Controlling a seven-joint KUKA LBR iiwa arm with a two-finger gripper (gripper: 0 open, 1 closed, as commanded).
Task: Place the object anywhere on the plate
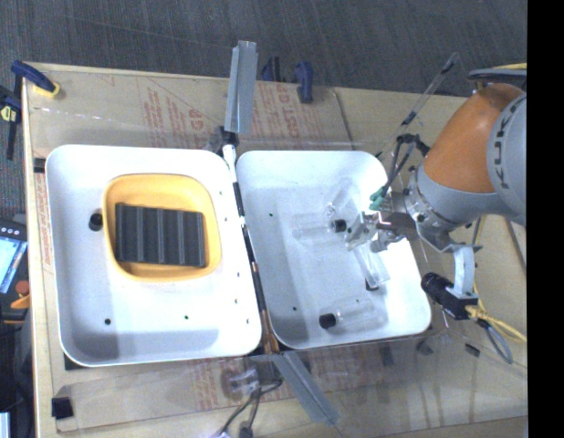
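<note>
Plate (pixel 161 190), rounded yellow, holds dark ribbed rectangle (pixel 161 235).

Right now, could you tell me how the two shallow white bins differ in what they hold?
The left white bin holds a yellow rectangular plate with a dark ribbed insert, while the right white bin holds clear, see-through items and a small dark object. The arm's hand is over the right bin, not the left. Both are shallow, white and round-cornered.
</note>
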